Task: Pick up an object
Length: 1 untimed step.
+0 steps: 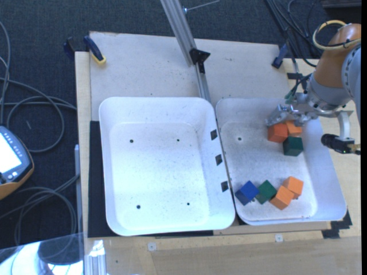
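No brand, label or legible writing shows anywhere on the bench, the bins or the blocks. The grey arm (335, 67), with its orange band above the wrist, reaches in from the right and puts the gripper (285, 117) low over the far part of the right bin (246, 153). Whether the gripper is open or closed cannot be told from this angle, and nothing can be seen held in it. Just in front of the gripper, touching or nearly touching it, sits an orange block (278, 133), with a second small orange block (294, 129) close against its right side and a dark green block (293, 146) just in front of that pair. These three form a tight cluster right beside the tool. Well apart from it, near the front edge of the same bin, lies a second group: a blue block (247, 192), a green block (266, 191) touching it on the right, then an orange block at the front (282, 197) and another orange block (294, 185) just behind and to the right of that one. The left bin (114, 125) stands beside the right one, their rims meeting along the middle of the bench (149, 62).
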Motion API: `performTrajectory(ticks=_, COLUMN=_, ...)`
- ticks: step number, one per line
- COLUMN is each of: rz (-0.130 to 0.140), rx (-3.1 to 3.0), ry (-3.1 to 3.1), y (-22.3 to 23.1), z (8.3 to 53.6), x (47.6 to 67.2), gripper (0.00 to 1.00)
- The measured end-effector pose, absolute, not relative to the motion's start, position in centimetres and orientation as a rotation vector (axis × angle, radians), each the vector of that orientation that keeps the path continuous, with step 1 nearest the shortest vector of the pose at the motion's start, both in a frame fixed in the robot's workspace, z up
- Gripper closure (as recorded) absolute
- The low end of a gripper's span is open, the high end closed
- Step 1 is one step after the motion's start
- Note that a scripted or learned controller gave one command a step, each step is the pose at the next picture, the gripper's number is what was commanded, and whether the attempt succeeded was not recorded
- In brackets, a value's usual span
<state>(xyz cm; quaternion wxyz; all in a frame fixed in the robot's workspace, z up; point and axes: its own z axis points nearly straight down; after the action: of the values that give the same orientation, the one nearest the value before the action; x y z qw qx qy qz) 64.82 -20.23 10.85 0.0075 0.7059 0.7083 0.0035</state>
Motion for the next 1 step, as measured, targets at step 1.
performTrajectory(ticks=1, rz=0.008, rx=2.214, ry=2.225, y=-14.45, z=10.26, x=60.53, gripper=0.00)
